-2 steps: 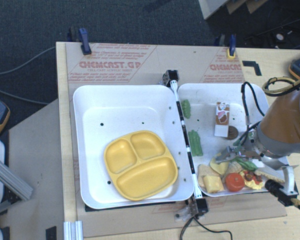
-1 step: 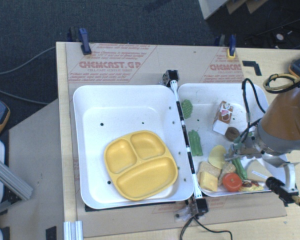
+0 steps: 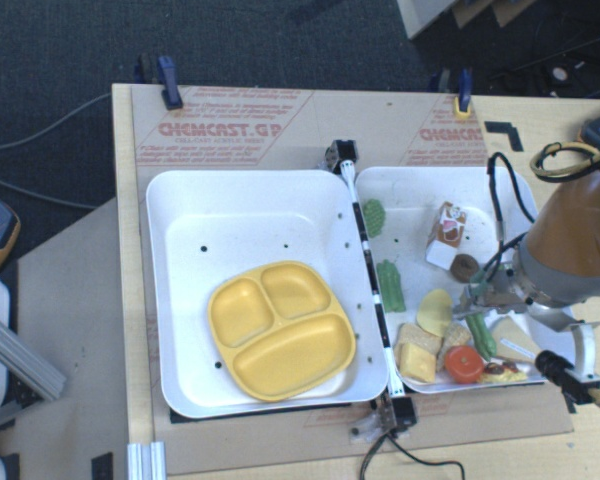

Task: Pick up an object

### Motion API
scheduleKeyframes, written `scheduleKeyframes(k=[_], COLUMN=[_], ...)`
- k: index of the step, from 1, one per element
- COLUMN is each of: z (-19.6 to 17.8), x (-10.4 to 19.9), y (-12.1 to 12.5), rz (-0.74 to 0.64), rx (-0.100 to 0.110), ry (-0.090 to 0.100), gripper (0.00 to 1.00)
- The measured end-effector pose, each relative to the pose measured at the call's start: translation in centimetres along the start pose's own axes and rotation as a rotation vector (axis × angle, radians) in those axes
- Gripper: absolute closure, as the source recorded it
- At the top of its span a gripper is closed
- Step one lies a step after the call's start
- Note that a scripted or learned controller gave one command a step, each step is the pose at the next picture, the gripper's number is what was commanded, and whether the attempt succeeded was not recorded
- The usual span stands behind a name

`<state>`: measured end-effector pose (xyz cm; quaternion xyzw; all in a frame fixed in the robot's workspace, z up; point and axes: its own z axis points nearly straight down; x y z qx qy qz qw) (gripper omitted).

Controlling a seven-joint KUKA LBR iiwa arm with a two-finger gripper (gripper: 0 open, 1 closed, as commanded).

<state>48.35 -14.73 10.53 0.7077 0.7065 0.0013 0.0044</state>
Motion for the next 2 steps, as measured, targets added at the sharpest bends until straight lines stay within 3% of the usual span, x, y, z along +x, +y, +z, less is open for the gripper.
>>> scheduleKeyframes(k=[1,2], z=[-3.3,-8.2], x=[2.6,9.7], y=[-0.4,0.8], rz=[-0.004,-0.009], rx=[0.005,0.001], ry=[0.003,0.005], gripper=[1.00,1.00])
